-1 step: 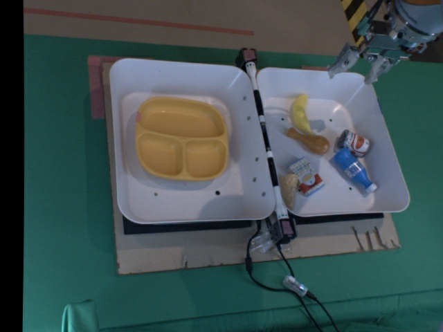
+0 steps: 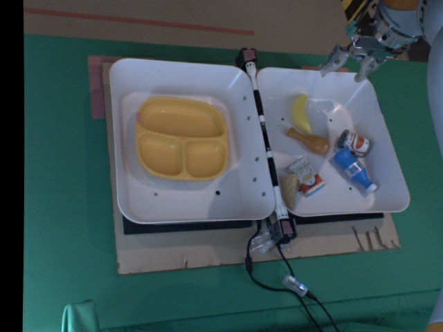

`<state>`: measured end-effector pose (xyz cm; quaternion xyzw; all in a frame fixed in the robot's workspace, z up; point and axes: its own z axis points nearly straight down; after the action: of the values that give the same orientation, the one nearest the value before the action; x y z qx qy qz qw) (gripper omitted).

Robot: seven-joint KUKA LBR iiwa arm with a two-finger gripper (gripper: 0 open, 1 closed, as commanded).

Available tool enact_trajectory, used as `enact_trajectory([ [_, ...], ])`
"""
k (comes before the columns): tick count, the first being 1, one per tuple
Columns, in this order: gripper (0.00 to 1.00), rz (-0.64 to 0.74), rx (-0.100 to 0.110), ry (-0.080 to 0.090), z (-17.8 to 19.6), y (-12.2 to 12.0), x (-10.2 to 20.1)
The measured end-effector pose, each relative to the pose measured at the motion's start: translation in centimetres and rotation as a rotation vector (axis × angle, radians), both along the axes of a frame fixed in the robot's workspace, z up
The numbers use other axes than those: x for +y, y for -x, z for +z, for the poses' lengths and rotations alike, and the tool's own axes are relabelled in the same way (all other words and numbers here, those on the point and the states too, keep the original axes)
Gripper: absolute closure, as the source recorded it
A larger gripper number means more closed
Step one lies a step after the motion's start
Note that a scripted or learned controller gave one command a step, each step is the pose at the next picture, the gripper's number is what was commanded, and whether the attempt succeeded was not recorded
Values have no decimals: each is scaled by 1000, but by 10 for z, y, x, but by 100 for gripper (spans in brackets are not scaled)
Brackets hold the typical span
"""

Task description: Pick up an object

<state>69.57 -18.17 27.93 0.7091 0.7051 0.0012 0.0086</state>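
Observation:
My gripper hangs above the far edge of the right bin, open, with nothing between its fingers. Below it in that bin lie a yellow banana, a brown drumstick, a small can, a blue bottle, a red and white packet and a pale bread-like piece. All of them rest on the bin floor, well apart from the gripper.
The left bin holds a yellow divided tray. A black hinge strip runs between the bins. Cables trail from the front edge over the green bench. Cardboard lies under both bins.

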Motion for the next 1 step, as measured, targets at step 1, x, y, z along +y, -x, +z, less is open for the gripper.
enact_trajectory([
  [1, 0, -1, 0, -4, -87, 75, 12],
])
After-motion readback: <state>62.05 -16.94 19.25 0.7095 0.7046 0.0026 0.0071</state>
